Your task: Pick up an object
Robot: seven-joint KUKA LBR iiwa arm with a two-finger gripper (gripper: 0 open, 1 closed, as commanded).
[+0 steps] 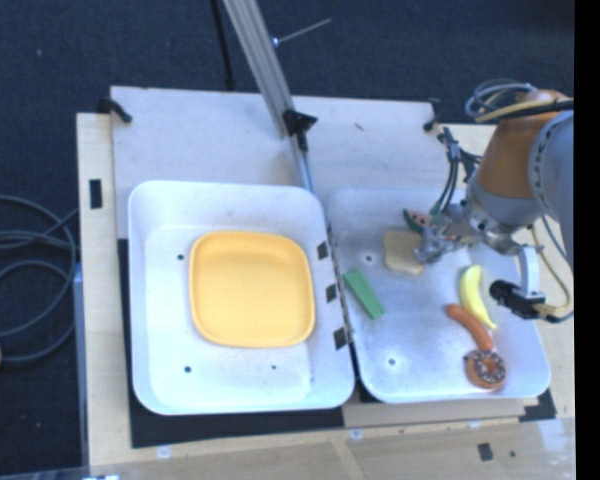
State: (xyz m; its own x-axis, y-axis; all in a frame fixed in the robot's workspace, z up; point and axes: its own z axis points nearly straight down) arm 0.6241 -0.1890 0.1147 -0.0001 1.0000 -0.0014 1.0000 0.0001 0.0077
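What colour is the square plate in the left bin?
Yellow-orange, plain with no pattern; the plate shows clearly in the camera view.

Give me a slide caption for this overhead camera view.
Gripper at a cream block in the right bin; yellow plate sits left.

Smooth plastic yellow plate (251, 288) (matt) in glossy white bin (150, 218).

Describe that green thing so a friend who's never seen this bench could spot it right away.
Start at the right-hand white bin, the one without the yellow plate. Along its left wall, near the divider between the bins, lies a small green block, set at a slant. It is the only green, flat-sided piece there; the banana, sausage and doughnut sit apart toward the right.
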